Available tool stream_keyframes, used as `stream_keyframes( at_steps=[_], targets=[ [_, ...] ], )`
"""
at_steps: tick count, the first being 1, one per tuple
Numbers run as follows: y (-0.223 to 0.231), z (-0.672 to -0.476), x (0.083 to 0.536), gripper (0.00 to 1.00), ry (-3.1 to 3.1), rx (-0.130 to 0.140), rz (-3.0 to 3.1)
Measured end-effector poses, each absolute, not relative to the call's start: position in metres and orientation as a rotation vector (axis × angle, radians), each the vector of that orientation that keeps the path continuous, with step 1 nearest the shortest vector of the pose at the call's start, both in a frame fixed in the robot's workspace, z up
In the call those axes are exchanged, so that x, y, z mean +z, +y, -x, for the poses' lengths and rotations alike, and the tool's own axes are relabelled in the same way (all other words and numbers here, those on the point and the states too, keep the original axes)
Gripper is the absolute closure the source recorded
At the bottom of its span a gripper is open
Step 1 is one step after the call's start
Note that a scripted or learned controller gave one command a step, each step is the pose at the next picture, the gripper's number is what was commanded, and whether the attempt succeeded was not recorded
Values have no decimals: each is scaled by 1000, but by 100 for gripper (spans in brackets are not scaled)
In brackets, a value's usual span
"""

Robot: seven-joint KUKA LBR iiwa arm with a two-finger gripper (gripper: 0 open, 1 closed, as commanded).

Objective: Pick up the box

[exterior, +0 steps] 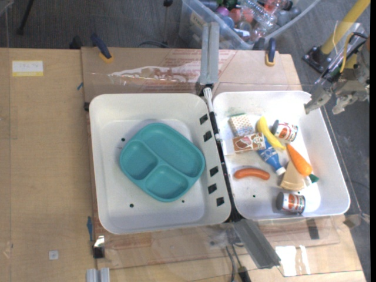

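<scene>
A small patterned box [239,124] lies in the right bin [335,175], near its far left corner. A second, reddish carton [248,142] lies just in front of it, touching a banana [267,131]. My gripper [326,103] hangs at the right bin's far right corner, over its rim, well to the right of both boxes. Its fingers stand open with nothing between them.
Also in the right bin are two cans [286,131] [291,202], a blue bottle [271,155], a carrot [299,161], a sausage [251,173] and a tan wedge [292,179]. A teal divided plate [161,161] lies in the left bin [106,157]. A clear tub of clutter [252,7] stands behind the bench.
</scene>
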State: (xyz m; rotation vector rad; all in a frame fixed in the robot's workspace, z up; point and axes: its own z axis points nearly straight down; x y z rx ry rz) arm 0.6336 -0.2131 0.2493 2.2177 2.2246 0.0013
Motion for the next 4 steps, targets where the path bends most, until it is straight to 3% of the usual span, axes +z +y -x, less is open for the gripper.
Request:
stream_keyframes(
  at_steps=[1, 2, 3, 4],
  targets=[
    [-209, -659, 108, 0, 2273, 19, -2164],
    [-211, -604, 93, 0, 2310, 30, -2127],
    [-212, -528, 92, 0, 2369, 25, -2057],
    [-214, -484, 93, 0, 2384, 20, -2053]
  ],
)
